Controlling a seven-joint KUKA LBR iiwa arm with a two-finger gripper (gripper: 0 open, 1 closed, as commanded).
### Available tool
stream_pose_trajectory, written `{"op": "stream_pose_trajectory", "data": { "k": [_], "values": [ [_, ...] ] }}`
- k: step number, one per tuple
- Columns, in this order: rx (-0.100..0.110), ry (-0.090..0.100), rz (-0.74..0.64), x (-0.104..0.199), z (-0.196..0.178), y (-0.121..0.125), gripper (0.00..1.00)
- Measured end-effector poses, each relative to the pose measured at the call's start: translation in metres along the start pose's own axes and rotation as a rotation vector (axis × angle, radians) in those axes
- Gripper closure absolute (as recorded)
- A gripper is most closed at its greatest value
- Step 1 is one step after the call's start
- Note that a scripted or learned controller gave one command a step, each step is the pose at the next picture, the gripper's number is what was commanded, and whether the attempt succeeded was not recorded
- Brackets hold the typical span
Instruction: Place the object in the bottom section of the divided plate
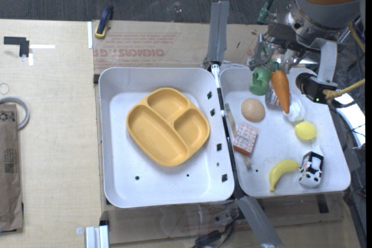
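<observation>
- The left bin (pixel 116 183) holds the yellow divided plate (pixel 168 125), lying flat and turned at an angle near the bin's middle. All three of its sections lie bare, so nothing is delivered yet. The large section faces the near-left edge; I judge that to be the bottom section the task means.
- The right bin (pixel 334 180) serves as the stock of candidates, spread apart so each can be gripped alone: a small red-and-white box (pixel 245 139) by the divider, a tan egg (pixel 253 110) above it, a banana (pixel 279 173) near the front, a green object (pixel 259 82) and a carrot (pixel 281 90) at the back, then a lemon (pixel 306 131) and a black-and-white cow figure (pixel 311 169).
- The gripper (pixel 268 64) hangs over the back of the right bin, right above the green object and beside the carrot's top. Whether its fingers are wide or closed, I cannot tell; nothing is seen held. The task's object is likely one of those two, both inside the right bin.
</observation>
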State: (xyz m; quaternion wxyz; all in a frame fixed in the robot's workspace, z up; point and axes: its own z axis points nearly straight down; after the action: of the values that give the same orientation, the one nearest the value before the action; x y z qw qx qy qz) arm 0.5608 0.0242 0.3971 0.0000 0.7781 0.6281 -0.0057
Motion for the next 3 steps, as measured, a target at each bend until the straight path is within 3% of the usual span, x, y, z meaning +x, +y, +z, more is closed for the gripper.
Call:
{"op": "stream_pose_trajectory", "data": {
  "k": [1, 2, 3],
  "values": [
    [0.004, -0.005, -0.002, 0.000, -0.007, 0.001, 1.00],
    [-0.002, 0.006, 0.071, 0.016, 0.180, 0.001, 1.00],
    [-0.001, 0.006, 0.577, 0.055, 0.206, 0.018, 1.00]
  ]
}}
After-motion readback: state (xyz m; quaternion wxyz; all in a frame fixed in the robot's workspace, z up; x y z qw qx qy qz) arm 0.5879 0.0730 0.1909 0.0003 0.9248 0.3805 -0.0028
